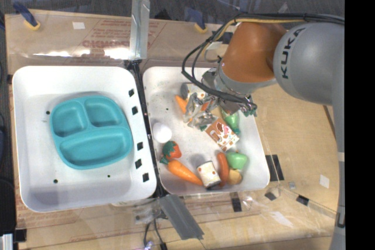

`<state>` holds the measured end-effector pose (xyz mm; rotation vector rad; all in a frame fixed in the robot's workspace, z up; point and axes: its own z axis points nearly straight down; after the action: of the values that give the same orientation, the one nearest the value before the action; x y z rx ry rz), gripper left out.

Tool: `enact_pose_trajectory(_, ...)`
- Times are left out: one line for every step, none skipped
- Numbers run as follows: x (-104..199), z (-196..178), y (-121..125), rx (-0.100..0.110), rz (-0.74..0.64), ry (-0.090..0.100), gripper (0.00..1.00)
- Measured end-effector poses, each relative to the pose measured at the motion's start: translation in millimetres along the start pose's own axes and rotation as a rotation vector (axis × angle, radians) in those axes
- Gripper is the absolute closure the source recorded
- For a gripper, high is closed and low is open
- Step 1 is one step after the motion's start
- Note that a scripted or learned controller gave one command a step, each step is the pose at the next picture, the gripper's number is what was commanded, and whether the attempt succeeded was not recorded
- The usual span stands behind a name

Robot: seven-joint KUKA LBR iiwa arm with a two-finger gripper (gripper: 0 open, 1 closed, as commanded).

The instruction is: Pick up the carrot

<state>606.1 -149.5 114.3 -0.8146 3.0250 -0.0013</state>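
Note:
An orange carrot (183,172) lies near the front edge of the right bin (153,96), pointing right, beside a red and green toy (171,150). A smaller orange carrot-like piece (180,103) lies further back, just left of my gripper (197,107). The gripper hangs low over the middle of the right bin, under the orange wrist band (249,55). It is well behind the front carrot and close to the small orange piece. The wrist hides much of the gripper.
The right bin also holds a white ball (162,133), a patterned box (222,134), green pieces (237,159), a red-orange piece (223,165) and a small white cup (208,174). The left bin (35,184) holds a teal divided plate (91,130).

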Motion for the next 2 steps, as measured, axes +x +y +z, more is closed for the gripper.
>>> enact_pose_trajectory(0, 0, 0, 0.0, 0.0, 0.0, 0.0)
enact_pose_trajectory(6, 23, 15, -0.005, 0.03, 0.009, 0.0)
